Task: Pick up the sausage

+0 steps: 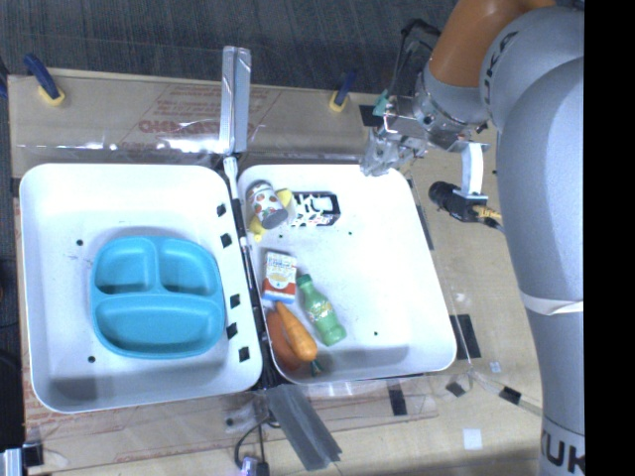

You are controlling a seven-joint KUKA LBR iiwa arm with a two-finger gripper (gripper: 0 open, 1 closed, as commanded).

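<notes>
The sausage (pixel 291 336), an orange-brown stubby piece, lies in the near left corner of the right bin (pixel 397 266), against the bin's left wall. A green bottle (pixel 319 311) lies right beside it, touching or nearly so. My gripper (pixel 381 156) hangs over the far edge of the right bin, near its back right corner and well away from the sausage. Nothing shows held in it.
Along the right bin's left side lie a small red-and-white box (pixel 279 273), a tipped can (pixel 266 206) and a black-and-white carton (pixel 316 209). The left bin (pixel 50 266) holds a blue divided tray (pixel 157 296). A metal divider (pixel 236 97) stands between the bins at the back.
</notes>
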